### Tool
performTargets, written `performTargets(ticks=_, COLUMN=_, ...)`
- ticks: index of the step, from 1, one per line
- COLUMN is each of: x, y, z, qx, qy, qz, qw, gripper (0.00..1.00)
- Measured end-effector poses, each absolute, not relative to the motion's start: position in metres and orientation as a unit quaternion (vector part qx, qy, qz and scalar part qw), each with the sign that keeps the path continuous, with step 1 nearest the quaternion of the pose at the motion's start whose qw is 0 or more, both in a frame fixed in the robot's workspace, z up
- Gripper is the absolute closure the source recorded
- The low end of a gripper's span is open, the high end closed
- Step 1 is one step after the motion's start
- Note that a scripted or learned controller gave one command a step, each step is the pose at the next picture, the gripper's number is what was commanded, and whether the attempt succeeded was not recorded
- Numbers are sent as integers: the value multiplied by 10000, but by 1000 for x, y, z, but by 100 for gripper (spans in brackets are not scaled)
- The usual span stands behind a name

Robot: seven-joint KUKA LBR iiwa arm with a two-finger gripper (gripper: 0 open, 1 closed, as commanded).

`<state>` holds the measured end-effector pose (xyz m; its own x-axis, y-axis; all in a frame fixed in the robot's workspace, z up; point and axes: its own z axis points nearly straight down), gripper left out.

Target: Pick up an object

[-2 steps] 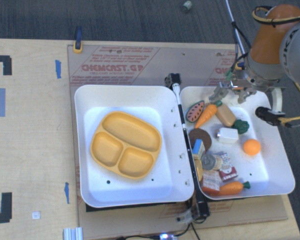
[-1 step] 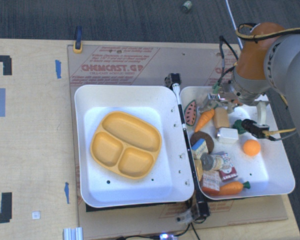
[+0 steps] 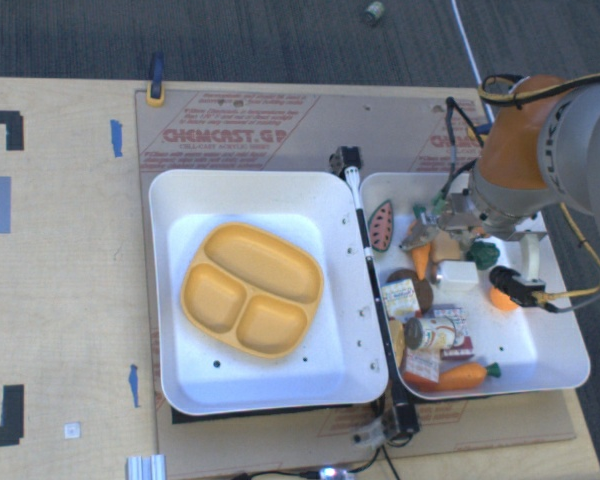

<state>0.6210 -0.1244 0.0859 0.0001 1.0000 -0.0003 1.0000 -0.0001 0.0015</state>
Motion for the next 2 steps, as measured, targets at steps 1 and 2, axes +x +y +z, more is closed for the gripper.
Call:
performTargets(ticks=1, x=622, y=-124, z=96, qx=7075, qy=7068, qz=11, qw=16, gripper=100)
performTargets(ticks=2, x=573, y=-69, z=185, qx=7065, qy=7077, qz=5, qw=-2, gripper=100)
